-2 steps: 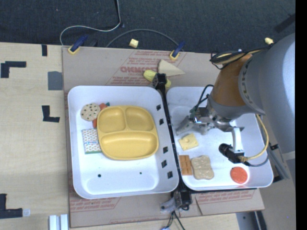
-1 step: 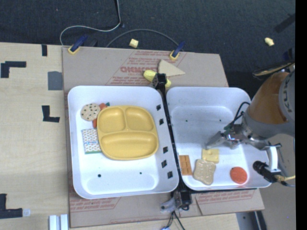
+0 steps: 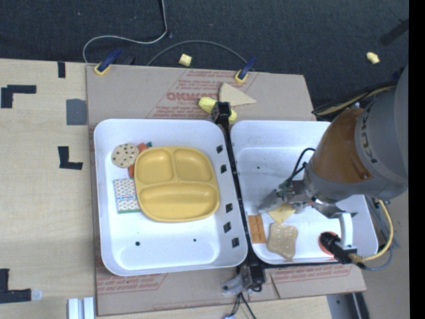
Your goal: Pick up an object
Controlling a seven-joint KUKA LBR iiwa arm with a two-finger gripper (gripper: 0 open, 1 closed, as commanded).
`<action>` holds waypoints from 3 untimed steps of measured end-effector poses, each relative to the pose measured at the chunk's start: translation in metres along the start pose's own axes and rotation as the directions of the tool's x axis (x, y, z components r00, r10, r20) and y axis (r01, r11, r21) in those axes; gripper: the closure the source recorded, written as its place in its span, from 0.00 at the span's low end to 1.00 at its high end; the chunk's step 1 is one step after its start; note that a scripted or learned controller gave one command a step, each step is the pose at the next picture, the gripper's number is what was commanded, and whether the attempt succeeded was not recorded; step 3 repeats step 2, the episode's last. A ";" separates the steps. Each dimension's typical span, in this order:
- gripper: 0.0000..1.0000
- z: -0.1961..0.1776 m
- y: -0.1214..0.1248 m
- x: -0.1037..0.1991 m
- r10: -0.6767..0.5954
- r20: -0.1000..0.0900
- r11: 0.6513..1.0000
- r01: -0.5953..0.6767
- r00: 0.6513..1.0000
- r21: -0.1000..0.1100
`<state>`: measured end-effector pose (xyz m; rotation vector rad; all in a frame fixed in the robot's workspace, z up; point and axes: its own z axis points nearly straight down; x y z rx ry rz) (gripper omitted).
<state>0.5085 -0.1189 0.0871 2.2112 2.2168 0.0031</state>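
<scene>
My gripper (image 3: 274,203) is down in the right bin (image 3: 265,138), at its lower middle, under the grey arm with the orange band (image 3: 339,155). A pale yellow wedge (image 3: 283,213) lies right at the gripper's tip, and I cannot tell whether the two touch. Just below the wedge lies a tan slice of bread (image 3: 283,240). An orange strip (image 3: 256,229) rests against the bin's left wall. A red object (image 3: 326,242) sits at the lower right, partly behind a black-and-white part of the arm.
The left bin (image 3: 166,251) holds a yellow divided plate (image 3: 176,183), a round cookie (image 3: 124,154), a patterned wafer (image 3: 125,195) and a small red-green piece (image 3: 142,146). Behind the bins, a tan wedge (image 3: 236,95) and yellow bits lie on the cardboard. Cables run along the back.
</scene>
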 end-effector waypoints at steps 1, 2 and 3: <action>1.00 -0.010 0.001 -0.002 0.002 -0.001 1.000 -0.002 1.000 0.000; 1.00 -0.103 0.050 0.043 -0.005 -0.006 1.000 0.005 1.000 -0.002; 1.00 -0.103 0.050 0.043 -0.005 -0.006 1.000 0.005 1.000 -0.002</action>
